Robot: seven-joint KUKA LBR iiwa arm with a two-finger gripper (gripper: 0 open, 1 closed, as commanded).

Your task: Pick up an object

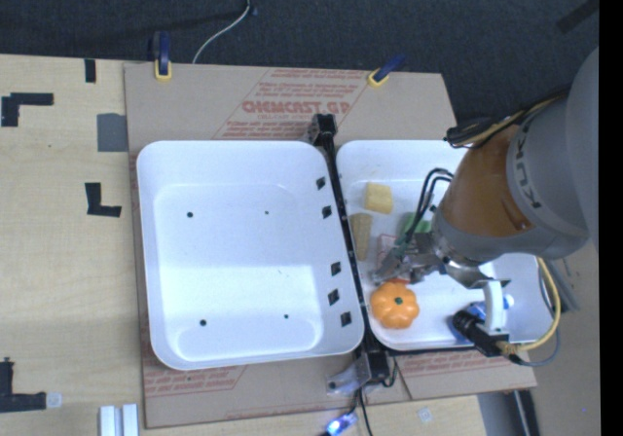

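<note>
While the arm hangs low over the right bin (458, 154), the step in hand looks like closing in on 1 item, nothing lifted yet.

Gripper (404, 264) sits mid-right of frame, just above the small orange pumpkin (394, 306); can't tell its finger state. Next move prob. needs a short drop onto the pumpkin w/o nudging the 2 yellow blocks (378, 198) nearby. Left bin (156, 230) bare white, both on cardboard (282, 103) over a wood bench (58, 259); dark floor along top.
</note>
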